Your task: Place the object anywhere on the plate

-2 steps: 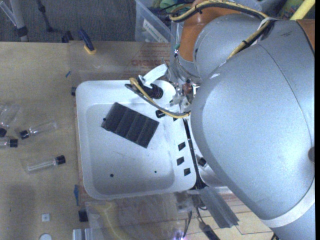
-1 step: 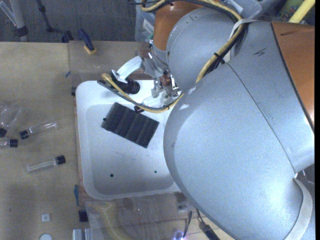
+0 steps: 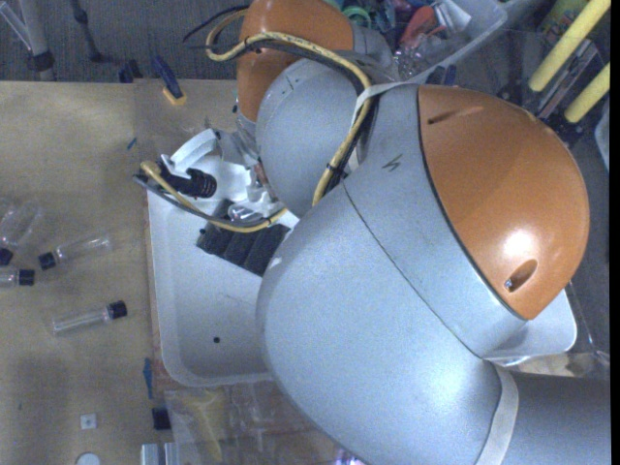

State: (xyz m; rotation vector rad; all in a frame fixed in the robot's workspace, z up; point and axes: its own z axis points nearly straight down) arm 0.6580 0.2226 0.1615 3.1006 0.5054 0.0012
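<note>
The grey and orange arm [image 3: 417,260] fills most of the camera view, reaching in from the right and covering the bins. Its gripper [image 3: 235,247], a black block under the white wrist flange [image 3: 194,158], hangs low over the upper part of a white bin [image 3: 189,323]. Yellow and black cables loop around the wrist. On the bare stretch of the bin floor there is just a tiny dark speck [image 3: 216,338]. The arm hides whatever lies under and to the right of the gripper.
Several clear vials with black caps [image 3: 89,315] lie on the wooden bench left of the bin. A blue clip [image 3: 172,89] sits near the bench's far edge. A clear box of colourful items [image 3: 407,3] and yellow foam tubes [image 3: 581,27] stand at the back right.
</note>
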